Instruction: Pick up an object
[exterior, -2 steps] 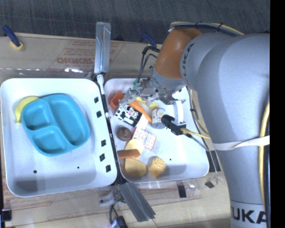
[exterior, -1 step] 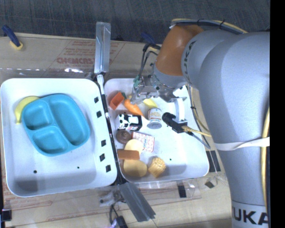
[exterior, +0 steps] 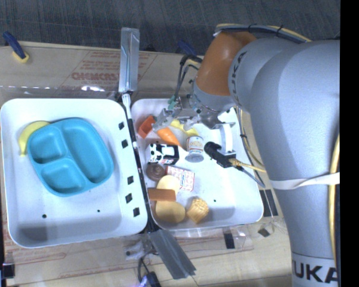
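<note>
Banana (exterior: 31,131) half hidden under blue tray (exterior: 70,155)

- White capitals reading "UKA", the visible part of the maker's name, are showing on the grey arm (exterior: 314,272) at lower right.
- Faint red lettering is running across the cardboard sheet (exterior: 96,70) behind the bins, too blurred to read.

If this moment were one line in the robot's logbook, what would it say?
arm: over right bin | gripper: low among toys by carrot | left bin: blue tray
</note>
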Tool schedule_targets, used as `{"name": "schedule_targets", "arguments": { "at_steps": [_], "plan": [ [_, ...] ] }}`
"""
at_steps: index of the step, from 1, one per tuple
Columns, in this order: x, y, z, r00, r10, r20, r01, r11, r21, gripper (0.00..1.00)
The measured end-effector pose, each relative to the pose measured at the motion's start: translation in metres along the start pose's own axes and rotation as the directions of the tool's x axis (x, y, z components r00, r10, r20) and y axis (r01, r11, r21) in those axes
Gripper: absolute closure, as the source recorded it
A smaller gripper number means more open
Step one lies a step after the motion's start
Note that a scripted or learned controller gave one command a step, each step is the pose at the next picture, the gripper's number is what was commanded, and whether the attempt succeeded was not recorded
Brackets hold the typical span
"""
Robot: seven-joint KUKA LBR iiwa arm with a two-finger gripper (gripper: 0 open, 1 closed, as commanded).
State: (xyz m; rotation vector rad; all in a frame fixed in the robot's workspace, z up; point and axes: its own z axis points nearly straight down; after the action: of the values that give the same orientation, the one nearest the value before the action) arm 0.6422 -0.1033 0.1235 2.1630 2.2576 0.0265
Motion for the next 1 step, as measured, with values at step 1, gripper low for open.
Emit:
{"name": "schedule_targets", "arguments": {
  "at_steps": [1],
  "plan": [
    [0.0091,0.018,0.0221,0.984,0.177,0.003,-0.177,0.984,0.016,0.0]
  ]
}}
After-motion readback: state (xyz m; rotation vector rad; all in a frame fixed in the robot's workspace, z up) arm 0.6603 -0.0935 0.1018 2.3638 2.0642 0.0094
